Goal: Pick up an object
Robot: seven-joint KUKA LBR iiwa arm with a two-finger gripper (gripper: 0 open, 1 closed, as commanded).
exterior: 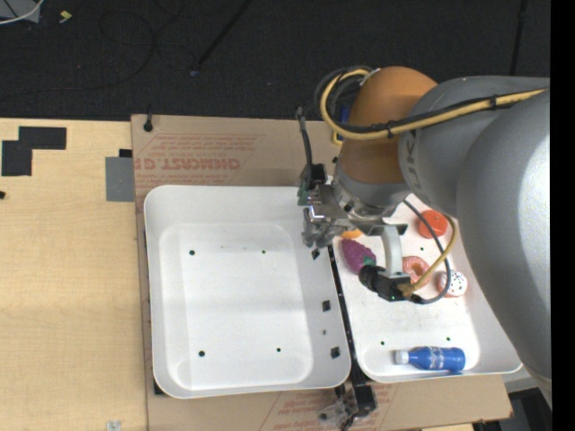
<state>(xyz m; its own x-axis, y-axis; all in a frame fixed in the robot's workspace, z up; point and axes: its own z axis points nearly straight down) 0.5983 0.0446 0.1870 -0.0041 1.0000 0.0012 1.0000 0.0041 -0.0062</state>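
My gripper (316,225) hangs low over the near-left part of the right bin (422,330), close to the wall between the two bins. Most of it is hidden under the orange wrist band (382,142). Just to its right lies a purple object (358,255) with a small yellow piece (351,234) beside it. Whether the gripper touches either one is hidden. Farther right lie an orange object (432,224), a pink ring (415,266) and a white die with dots (456,284). A blue bottle (432,358) lies on its side near the bin's front edge.
The left bin (171,241) sits beside the right one on a brown cardboard sheet (216,151). The big grey arm (503,205) covers the right bin's far right side. A black cable end (384,285) dangles over the bin's middle.
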